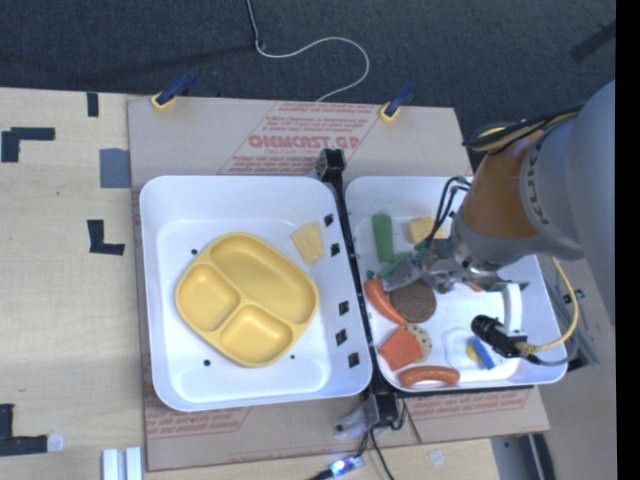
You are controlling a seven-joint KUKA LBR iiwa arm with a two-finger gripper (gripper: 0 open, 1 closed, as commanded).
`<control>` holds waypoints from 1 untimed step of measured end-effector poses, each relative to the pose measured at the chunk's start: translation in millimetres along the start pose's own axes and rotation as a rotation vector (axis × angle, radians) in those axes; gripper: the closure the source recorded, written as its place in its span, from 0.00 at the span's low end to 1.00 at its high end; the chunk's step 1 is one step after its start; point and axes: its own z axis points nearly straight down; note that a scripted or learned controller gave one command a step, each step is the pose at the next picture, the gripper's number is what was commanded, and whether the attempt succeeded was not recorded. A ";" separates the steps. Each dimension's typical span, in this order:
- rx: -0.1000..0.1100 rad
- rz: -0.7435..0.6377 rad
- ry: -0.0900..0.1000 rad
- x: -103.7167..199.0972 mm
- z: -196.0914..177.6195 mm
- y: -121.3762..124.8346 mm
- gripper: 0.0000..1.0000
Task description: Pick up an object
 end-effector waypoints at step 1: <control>-0.001 -0.001 0.001 0.4 -10.6 0.2 1.00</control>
